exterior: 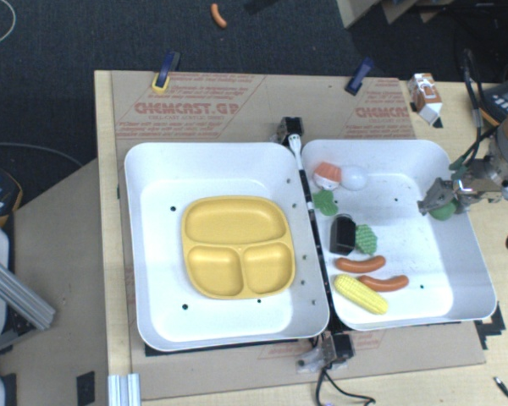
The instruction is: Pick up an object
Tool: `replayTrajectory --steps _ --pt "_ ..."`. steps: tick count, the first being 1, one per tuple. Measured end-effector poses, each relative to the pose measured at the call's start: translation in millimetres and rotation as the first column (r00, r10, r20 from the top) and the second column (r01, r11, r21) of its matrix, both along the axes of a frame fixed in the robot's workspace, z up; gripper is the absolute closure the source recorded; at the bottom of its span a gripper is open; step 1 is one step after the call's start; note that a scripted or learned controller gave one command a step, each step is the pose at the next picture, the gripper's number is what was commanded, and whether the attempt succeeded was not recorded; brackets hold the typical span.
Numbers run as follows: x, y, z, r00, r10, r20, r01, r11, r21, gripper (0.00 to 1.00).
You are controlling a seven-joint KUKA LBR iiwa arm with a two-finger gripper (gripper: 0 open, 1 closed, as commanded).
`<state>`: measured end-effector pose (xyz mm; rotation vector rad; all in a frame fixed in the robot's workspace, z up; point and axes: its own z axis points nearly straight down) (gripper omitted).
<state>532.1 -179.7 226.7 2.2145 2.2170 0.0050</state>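
My gripper [441, 201] hangs over the right rim of the right bin [457, 260], with the arm coming in from the right. A small round green object [444, 212] sits at its fingertips, and the fingers appear shut on it. Lower in that bin lie a black block [344, 233], a bumpy green piece [367, 239], two sausages [361, 264] [384, 282] and a yellow corn cob [361, 295]. At the bin's back left are a red and white piece [327, 174], a white ball [354, 177] and a green piece [325, 203].
The left bin [152, 227] holds a yellow divided plate [237, 245]. Two clamps [162, 73] [358, 76] grip the board's back edge. A small carton [425, 96] stands at the back right. An orange piece [218, 15] lies on the dark floor.
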Motion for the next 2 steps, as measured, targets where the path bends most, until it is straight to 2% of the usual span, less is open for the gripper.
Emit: replayTrajectory --steps 1,2 --pt "0.6 -0.1 -1.9 1.0 -0.001 -0.005 0.001 1.0 0.002 1.0" --pt "28.4 46.0 8.3 1.0 0.004 -0.003 -0.004 1.0 0.002 1.0"
